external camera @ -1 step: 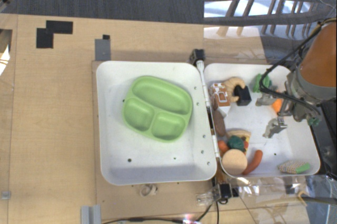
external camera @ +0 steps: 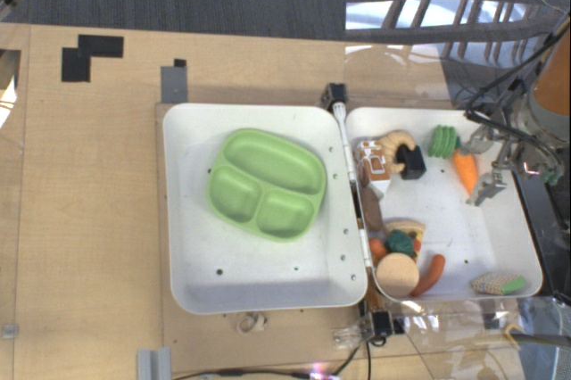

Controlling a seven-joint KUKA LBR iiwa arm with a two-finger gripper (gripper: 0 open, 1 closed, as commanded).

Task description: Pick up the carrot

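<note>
While the small orange toy carrot (external camera: 466, 171) lay in the upper right of the right white bin (external camera: 517, 231), just beside a green ribbed toy (external camera: 442, 141), we saw the metal two-finger gripper (external camera: 493, 177) right of it, fingers apart, grasping nothing. A green divided plate (external camera: 266, 183) sat in the left bin (external camera: 187, 218).

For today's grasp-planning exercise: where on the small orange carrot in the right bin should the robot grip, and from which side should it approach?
Grip the small orange carrot across its thicker upper half, just below the green ridged top. It lies flat, its tip pointing toward the bin's near side, with bare white floor around it. Coming straight down from above, fingers closing across its width, looks best; the hand hovers just right of it.
</note>
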